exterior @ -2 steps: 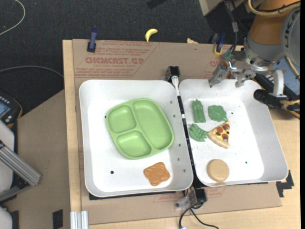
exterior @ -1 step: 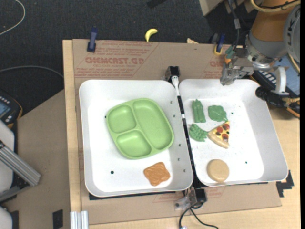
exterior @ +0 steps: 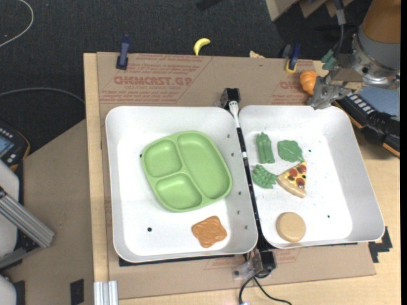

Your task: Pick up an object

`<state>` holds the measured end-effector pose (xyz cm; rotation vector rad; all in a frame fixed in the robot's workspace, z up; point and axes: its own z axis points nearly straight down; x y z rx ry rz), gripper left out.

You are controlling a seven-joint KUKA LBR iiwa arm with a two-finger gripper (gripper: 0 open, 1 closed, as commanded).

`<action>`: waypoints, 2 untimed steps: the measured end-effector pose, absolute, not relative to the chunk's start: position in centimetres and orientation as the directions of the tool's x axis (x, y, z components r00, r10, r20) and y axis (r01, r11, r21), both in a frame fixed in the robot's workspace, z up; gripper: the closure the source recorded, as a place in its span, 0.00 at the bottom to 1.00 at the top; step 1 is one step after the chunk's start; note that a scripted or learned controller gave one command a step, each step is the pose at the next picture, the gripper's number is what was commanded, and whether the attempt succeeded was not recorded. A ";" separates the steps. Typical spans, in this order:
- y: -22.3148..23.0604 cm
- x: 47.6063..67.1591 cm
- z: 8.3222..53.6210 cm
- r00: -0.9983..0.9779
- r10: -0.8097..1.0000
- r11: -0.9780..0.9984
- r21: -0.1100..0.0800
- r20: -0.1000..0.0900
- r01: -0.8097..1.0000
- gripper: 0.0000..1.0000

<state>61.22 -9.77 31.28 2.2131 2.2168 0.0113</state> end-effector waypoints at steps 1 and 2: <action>-9.8 61.3 31.7 -0.003 1.000 0.003 0.006 -0.002 1.000 1.00; -12.6 66.1 54.6 -0.001 1.000 0.001 0.021 -0.006 1.000 1.00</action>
